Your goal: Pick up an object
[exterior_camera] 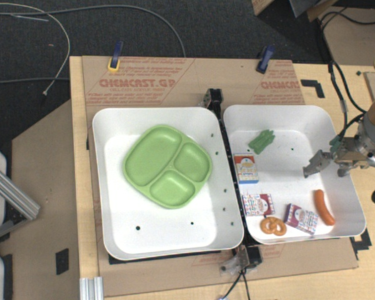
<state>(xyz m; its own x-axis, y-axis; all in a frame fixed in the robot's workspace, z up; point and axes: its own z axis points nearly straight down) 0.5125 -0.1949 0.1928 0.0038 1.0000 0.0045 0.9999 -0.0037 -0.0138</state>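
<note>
Right bin (281, 114): gripper (328, 166) spread, holding nothing; sausage (324, 206) near, below.

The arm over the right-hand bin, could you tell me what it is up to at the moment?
The gripper sits low over the right bin, near its right edge, with nothing visibly between its fingers. An orange sausage, a green piece, a pretzel and small packets lie loose there. The green divided plate rests alone in the left bin.
</note>
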